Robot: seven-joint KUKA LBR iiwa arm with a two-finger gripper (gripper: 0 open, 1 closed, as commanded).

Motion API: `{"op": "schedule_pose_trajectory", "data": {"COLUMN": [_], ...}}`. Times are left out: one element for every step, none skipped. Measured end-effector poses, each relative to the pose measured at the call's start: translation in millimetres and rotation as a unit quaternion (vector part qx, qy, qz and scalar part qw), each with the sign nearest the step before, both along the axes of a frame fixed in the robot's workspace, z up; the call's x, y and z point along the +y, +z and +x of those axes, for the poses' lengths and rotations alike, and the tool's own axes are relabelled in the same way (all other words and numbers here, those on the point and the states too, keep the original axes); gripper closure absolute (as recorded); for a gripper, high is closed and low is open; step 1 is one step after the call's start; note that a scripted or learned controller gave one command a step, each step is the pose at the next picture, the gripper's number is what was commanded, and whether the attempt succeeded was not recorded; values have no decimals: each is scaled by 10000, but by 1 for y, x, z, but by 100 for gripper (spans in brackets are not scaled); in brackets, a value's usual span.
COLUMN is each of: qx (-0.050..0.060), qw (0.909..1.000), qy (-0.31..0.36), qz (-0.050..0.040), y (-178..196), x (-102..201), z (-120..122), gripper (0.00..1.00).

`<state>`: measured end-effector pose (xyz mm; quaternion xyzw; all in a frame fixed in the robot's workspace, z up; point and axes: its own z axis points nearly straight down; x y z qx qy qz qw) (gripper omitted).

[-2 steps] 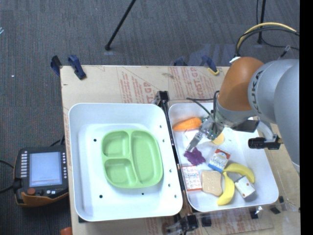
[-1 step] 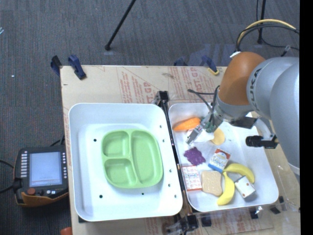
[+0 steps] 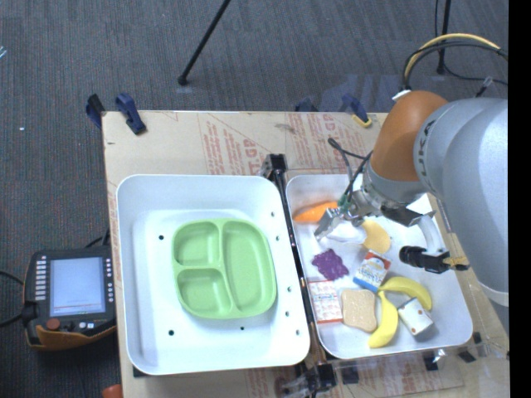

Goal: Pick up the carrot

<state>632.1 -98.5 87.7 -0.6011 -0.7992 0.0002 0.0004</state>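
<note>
The orange carrot [image 3: 313, 213] lies on its side at the back left of the right bin [image 3: 461, 317], close to the divider between the bins. My gripper [image 3: 337, 220] hangs low over the bin just to the carrot's right, its tips at the carrot's right end. The fingers look open, and the carrot is not between them. The grey arm with its orange band [image 3: 406, 135] reaches in from the right and hides the bin's back right corner.
Around the gripper in the right bin lie purple grapes [image 3: 330, 264], a pale yellow piece [image 3: 377, 239], a small carton [image 3: 373, 270], a bread slice [image 3: 359, 309], a banana [image 3: 392, 307], a red-and-white packet [image 3: 325, 301] and a white can [image 3: 417, 318]. The left bin [image 3: 133, 222] holds a green divided plate [image 3: 224, 268].
</note>
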Motion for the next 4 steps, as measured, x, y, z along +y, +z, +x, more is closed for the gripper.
{"op": "schedule_pose_trajectory", "data": {"qx": [6, 8, 56, 57], "qw": [9867, 9481, 8758, 8784], "qy": [-1628, -3178, -4826, -4778], "qz": [-5, -6, -23, -31], "y": [-1, 0, -2, 8], "x": [12, -2, -18, -15], "z": [12, 11, 9, 10], "gripper": [0, 0, 0, 100]}}
